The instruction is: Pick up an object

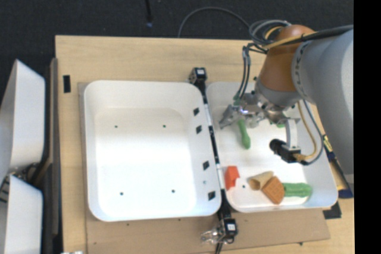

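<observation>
In the right bin, a long green piece lies near the middle. My gripper hangs over its upper end, open, with one metal finger on each side of that end. The grey arm with its orange band reaches in from the right. Along the bin's front edge lie a small orange block, a tan cone, an orange waffle-textured piece and a second green piece.
The left bin adjoins the right one along a divider with black clips. A black connector on a cable hangs from the arm over the right bin. White boxes stand at the far left.
</observation>
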`<action>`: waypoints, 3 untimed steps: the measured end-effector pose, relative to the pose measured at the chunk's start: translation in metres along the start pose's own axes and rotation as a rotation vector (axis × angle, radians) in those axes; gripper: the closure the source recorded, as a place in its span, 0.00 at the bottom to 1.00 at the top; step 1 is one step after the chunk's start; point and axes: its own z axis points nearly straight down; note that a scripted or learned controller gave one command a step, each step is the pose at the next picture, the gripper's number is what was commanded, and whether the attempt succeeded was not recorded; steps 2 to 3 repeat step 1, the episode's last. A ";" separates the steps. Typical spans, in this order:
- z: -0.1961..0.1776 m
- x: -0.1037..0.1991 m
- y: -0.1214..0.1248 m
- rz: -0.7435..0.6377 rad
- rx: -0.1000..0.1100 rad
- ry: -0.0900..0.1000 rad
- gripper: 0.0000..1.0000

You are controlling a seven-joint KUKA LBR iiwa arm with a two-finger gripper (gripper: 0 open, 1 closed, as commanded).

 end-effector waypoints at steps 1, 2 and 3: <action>-0.007 -0.004 -0.001 0.007 0.004 0.001 1.00; -0.007 -0.004 -0.001 0.007 0.004 0.001 1.00; -0.007 -0.004 -0.001 0.007 0.004 0.001 1.00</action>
